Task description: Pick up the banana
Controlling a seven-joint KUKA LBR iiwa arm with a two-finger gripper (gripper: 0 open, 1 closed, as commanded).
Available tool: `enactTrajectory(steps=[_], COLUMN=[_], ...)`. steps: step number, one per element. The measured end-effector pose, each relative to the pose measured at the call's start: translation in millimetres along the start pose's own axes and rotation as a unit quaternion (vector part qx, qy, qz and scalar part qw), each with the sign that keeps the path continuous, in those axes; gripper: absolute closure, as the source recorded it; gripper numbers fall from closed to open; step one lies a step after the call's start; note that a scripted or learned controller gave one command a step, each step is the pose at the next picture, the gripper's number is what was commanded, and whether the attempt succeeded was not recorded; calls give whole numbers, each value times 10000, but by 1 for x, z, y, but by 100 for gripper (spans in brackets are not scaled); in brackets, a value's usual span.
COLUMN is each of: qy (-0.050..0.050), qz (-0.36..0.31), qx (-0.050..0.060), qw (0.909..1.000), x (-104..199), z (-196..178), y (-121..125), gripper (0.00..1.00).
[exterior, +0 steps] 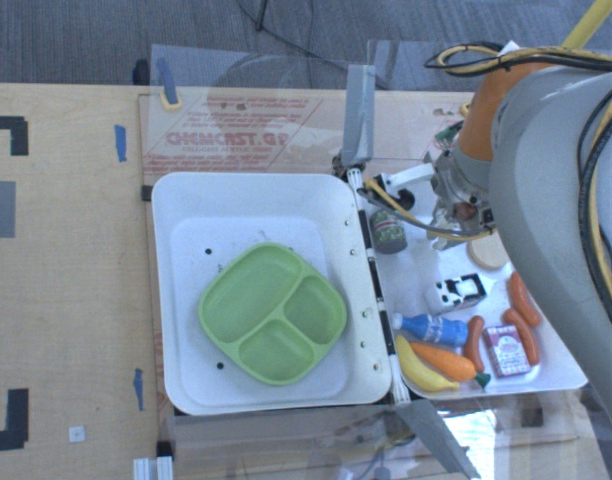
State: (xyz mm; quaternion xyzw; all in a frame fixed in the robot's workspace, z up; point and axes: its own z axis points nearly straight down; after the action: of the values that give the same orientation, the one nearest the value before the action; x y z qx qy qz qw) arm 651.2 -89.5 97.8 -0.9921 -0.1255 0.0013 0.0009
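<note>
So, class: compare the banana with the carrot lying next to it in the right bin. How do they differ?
The banana is yellow; the carrot is orange. The banana curves along the bin's lower left corner; the carrot is straighter and tapers. The carrot lies partly across the banana, hiding some of it. Both lie flat, touching, in the right bin.

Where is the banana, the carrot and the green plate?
banana point(416, 368): camera view, on its yellow body, left of the carrot.
carrot point(444, 359): camera view, middle of its orange body.
green plate point(273, 314): camera view, on the ridge between its three sections.
</note>
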Motion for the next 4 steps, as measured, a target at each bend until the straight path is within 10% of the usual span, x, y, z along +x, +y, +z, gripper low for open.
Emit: enactTrajectory(steps=[1,2,3,4], qy=[8,9,25,16], qz=[255,250,-990,-962], qx=[-4,-4,-10,-9], qw=[9997,9997,9951,9954], x=[-13,-13,-73,-74], z=[-3,-3,11,1], y=[67,67,34,36], gripper=[100,0,0,100])
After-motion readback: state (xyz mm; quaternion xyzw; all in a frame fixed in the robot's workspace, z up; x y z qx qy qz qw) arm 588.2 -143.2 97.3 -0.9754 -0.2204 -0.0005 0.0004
